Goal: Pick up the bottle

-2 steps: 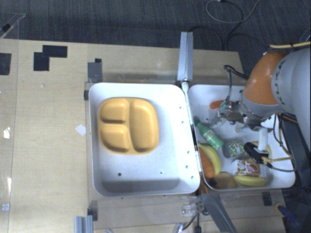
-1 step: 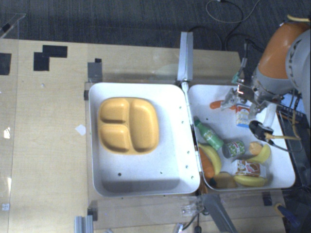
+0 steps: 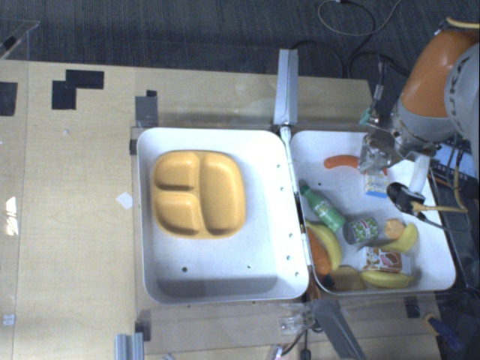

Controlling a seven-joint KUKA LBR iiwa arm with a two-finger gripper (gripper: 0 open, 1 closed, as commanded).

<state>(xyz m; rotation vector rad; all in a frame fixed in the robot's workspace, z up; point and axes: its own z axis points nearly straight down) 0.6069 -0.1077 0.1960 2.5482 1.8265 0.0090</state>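
The hand [image 3: 373,158] hangs over the far part of the right bin [image 3: 447,272], by a carrot [image 3: 341,161]. I cannot tell its grip. The bottle [image 3: 321,207] lies at the bin's left side, near a banana [image 3: 328,243] and can [image 3: 361,229].

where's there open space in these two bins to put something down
Left bin: bare floor in front of and around the yellow tray. Right bin: a bare patch between the carrot and green bottle; its near half is crowded with bananas and a can.
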